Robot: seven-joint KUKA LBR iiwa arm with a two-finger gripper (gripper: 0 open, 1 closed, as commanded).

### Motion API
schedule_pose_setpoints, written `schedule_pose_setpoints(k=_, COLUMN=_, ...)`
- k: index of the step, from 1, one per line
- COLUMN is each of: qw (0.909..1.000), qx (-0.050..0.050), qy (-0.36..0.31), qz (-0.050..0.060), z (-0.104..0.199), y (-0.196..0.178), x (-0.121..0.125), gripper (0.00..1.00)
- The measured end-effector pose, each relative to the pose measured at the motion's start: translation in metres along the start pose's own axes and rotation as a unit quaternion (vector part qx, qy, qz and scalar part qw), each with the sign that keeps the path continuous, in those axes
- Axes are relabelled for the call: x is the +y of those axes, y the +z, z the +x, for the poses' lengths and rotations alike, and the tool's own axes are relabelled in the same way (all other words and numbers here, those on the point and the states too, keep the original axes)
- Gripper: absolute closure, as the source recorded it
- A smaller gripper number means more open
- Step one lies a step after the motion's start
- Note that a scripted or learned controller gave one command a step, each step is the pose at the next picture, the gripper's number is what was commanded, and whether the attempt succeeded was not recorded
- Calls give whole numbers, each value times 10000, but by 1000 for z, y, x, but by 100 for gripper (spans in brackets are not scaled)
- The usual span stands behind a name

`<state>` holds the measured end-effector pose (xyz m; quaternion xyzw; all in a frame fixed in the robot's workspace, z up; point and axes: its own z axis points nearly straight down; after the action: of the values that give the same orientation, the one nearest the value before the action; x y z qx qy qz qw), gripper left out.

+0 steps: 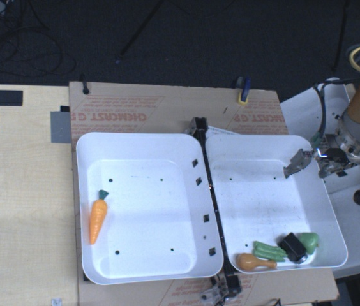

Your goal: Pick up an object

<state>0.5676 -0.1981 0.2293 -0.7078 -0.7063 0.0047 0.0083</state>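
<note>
I see the cardboard sheet lying flat across the bench, with red print on it, and both bins sitting on top of it. The left bin and the right bin stand side by side, touching along a dark seam with small black clips down the middle.

The arm comes in from the right edge, over the far right corner of the right bin. Its gripper hangs just above that bin's far right rim. One grey finger points left into the bin; I cannot tell how far apart the fingers stand, and I see nothing between them.

In the left bin, a toy carrot lies against the left wall, its green top pointing to the far side and its orange tip toward the near side. It is alone in that bin and well apart from the gripper.

In the near right corner of the right bin I see a cluster: a black block lying tilted, touching a pale green piece on its right and a darker green pod on its left. Just beside the pod, on the near side, rests a small orange-brown gourd shape.

A blue and yellow clamp sits at the far edge of the cardboard.
</note>
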Motion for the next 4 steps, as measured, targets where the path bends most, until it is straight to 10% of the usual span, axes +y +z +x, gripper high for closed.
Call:
schedule_pose_setpoints(k=1, qw=10000, qx=0, qy=-50, qz=-53, z=83, y=79, x=48, gripper=0)
schedule_pose_setpoints(k=2, qw=10000, qx=-24, qy=-30, qz=-89, z=119, y=80, x=79, gripper=0)
schedule_pose_setpoints(k=3, qw=9998, qx=-21, qy=-42, qz=-171, z=168, y=-72, x=77, gripper=0)
schedule_pose_setpoints(k=4, qw=9999, qx=-15, qy=-56, qz=-105, z=272, y=-113, x=74, gripper=0)
